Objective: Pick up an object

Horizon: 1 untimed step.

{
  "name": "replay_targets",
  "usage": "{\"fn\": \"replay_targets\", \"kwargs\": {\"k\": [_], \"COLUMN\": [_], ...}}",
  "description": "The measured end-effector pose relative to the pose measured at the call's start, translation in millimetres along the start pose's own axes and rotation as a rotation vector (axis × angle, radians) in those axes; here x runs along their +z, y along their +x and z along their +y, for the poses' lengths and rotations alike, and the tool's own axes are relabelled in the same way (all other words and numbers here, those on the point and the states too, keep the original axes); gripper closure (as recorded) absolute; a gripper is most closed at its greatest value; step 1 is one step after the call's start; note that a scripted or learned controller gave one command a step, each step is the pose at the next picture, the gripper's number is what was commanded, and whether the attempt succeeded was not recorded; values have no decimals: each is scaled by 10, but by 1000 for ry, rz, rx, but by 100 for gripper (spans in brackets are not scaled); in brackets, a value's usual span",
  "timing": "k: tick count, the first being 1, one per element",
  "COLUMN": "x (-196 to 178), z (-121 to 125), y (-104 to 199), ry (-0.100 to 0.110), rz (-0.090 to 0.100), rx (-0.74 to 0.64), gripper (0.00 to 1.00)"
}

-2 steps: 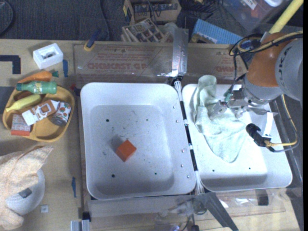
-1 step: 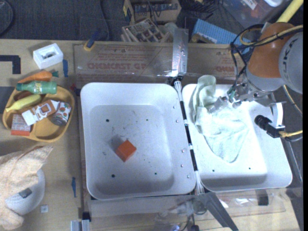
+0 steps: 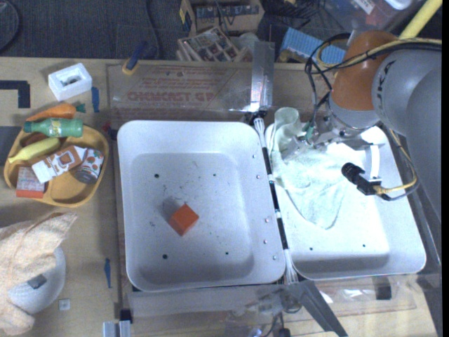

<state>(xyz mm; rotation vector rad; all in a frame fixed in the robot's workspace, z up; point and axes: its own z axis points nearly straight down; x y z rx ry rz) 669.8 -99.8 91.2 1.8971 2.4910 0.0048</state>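
Observation:
An orange cube (image 3: pixel 184 219) lies in the left white bin (image 3: pixel 140 146), a little left of its middle. A crumpled pale green-white cloth (image 3: pixel 313 177) is spread over the upper left part of the right bin (image 3: pixel 393 251). The grey arm with its orange band (image 3: pixel 361 65) reaches in from the right and bends down over the right bin's far left corner. My gripper (image 3: pixel 311 135) is low at the cloth's upper edge, beside a whitish rounded thing (image 3: pixel 285 118). The wrist and the cloth's folds hide its tip.
A black cable plug (image 3: pixel 356 175) from the arm hangs over the right bin. Left of the bins a yellow bowl (image 3: pixel 59 188) holds toy food. A white box (image 3: pixel 70 81) and a clear plastic sheet (image 3: pixel 182 90) lie behind. A beige cloth (image 3: pixel 35 255) is at the lower left.

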Motion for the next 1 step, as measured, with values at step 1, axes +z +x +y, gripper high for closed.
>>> {"fn": "replay_targets", "kwargs": {"k": [1], "x": [0], "z": [0], "y": [0], "ry": [0], "rz": [0], "rx": [0], "gripper": [0]}}
